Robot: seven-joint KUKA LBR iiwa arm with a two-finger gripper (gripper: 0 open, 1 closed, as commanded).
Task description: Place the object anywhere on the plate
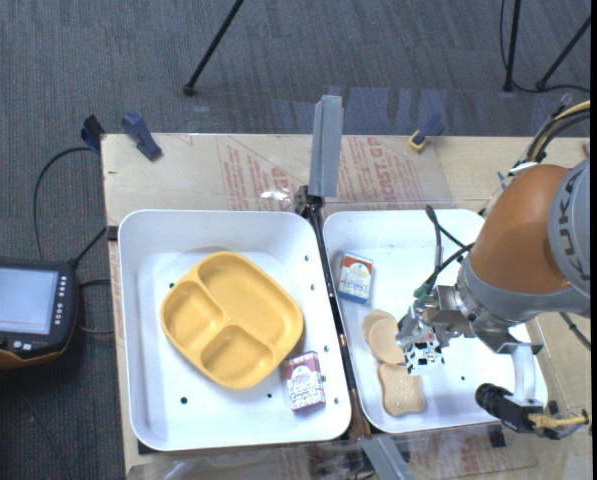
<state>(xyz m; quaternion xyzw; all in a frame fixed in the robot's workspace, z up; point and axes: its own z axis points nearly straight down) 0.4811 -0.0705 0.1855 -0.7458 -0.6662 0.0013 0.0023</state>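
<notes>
Here we see the pincer (419, 345) low over the right bin's bread pieces (384, 337), apparently reaching for one; whether it grips, we cannot tell, and the yellow plate (231, 318) waits left.

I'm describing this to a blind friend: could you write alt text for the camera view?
A grey robot arm with an orange band lowers its gripper over toast-like pieces in the right bin, near a small blue-and-white box. The left bin holds a yellow divided plate with a small red box beside it.

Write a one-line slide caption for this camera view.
Tool over toast slices in right bin; yellow divided plate waits in left bin.
</notes>
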